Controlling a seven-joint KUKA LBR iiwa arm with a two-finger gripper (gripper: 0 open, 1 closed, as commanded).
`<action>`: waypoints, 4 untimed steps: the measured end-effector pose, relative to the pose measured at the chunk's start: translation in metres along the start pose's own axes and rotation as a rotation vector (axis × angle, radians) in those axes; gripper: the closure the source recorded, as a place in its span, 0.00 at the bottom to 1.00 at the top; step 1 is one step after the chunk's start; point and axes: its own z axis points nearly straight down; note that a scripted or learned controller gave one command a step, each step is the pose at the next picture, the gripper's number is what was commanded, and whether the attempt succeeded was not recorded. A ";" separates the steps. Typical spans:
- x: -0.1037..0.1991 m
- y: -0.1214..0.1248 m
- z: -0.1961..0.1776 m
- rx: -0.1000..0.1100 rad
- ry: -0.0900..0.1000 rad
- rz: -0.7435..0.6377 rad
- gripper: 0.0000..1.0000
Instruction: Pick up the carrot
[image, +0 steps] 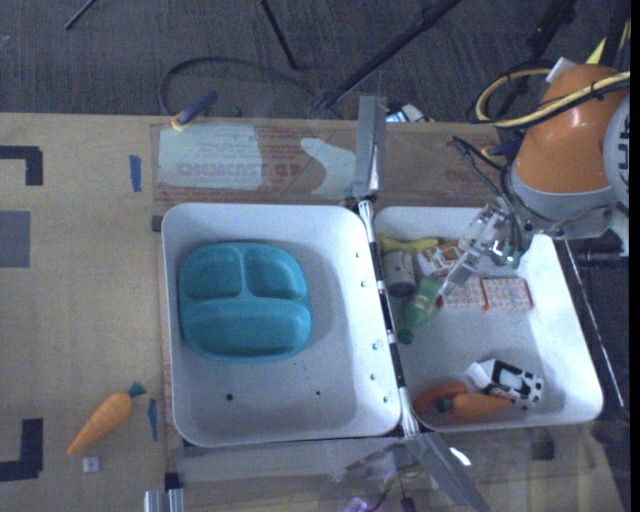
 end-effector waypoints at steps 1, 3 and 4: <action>0.091 0.084 -0.003 -0.001 0.001 -0.366 0.00; 0.067 0.091 -0.052 -0.003 -0.001 -1.086 0.00; 0.106 0.107 -0.003 -0.003 -0.001 -1.553 0.00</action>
